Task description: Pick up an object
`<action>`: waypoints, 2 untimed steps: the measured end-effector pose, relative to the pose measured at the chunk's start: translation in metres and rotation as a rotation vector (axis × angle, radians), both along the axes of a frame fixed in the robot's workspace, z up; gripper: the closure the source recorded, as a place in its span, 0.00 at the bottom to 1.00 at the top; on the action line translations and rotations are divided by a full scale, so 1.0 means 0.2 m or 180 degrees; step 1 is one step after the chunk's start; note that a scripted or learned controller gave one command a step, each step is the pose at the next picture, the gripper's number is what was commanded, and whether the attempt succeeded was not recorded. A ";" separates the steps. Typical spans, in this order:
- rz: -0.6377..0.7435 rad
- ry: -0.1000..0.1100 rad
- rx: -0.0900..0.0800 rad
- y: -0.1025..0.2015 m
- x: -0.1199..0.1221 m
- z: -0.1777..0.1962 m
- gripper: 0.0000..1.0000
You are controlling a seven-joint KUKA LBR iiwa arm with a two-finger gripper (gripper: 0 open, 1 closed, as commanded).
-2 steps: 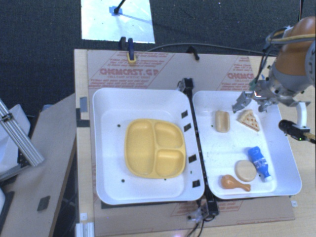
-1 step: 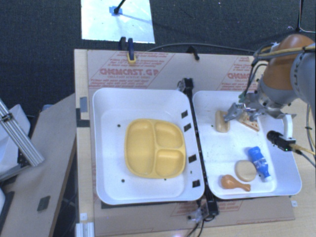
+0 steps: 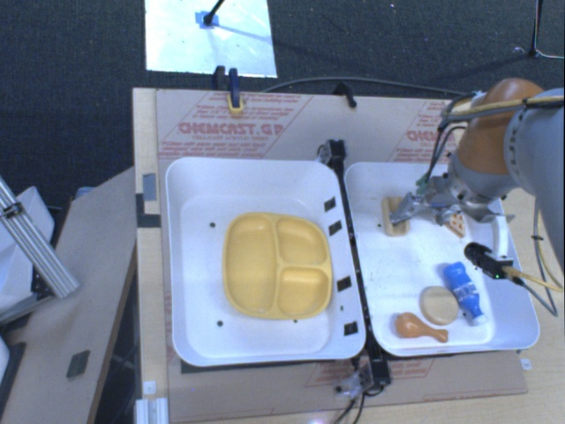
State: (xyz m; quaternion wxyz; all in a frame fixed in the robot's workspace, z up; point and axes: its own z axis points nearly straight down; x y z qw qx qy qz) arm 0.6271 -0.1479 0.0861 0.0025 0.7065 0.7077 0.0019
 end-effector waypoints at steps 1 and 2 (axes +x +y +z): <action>0.0002 -0.0034 0.0004 0.00 0.02 0.08 1.00; 0.0002 0.0010 0.0001 0.00 -0.02 0.37 1.00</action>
